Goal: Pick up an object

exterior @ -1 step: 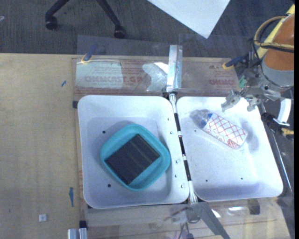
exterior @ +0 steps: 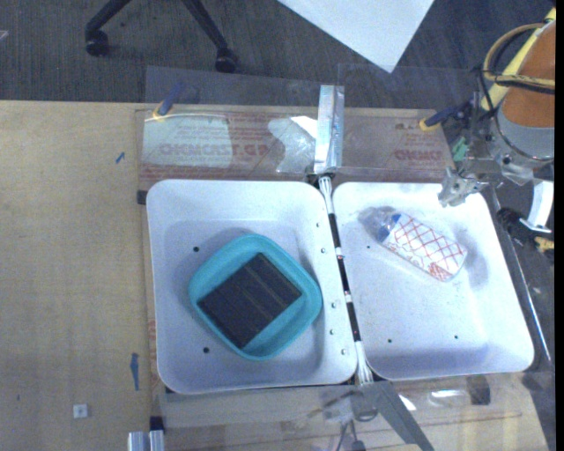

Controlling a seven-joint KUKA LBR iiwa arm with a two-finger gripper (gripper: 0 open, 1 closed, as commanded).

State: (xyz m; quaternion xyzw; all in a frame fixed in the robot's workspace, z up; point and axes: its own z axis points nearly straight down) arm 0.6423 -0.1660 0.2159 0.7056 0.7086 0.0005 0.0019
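Bins first: you have two shallow white ones side by side on the wooden bench (exterior: 62, 264), meeting at a seam down the middle. In the left bin (exterior: 167, 220) sits a teal square container (exterior: 256, 295), turned at an angle so its corners point toward the bin walls, with a dark ribbed slab (exterior: 248, 299) lying inside it. In the right bin (exterior: 493, 326) you will see a plastic pouch (exterior: 416, 245) with a red and white lattice print, lying flat and slanted across the far half of the bin floor; its end nearer the seam is clear with a blue patch, and its printed end points toward the right wall.

The arm comes in at the upper right, its orange band (exterior: 533, 106) at the frame edge with yellow and grey cabling looped around it. The gripper (exterior: 458, 189) hangs over the far right corner of the right bin, close to the back rim. It is apart from the pouch, which lies nearer the seam and lower in the view. You cannot tell from this angle how far the tool is spread; it is small and tangled with the metal parts above it. Nothing can be seen held in it.

Behind the bins a clear plastic panel (exterior: 238, 141) leans over red lettering, split by an upright metal post (exterior: 329, 123). On the floor beyond you can see a chair base (exterior: 159, 31) and a white sheet (exterior: 361, 26).
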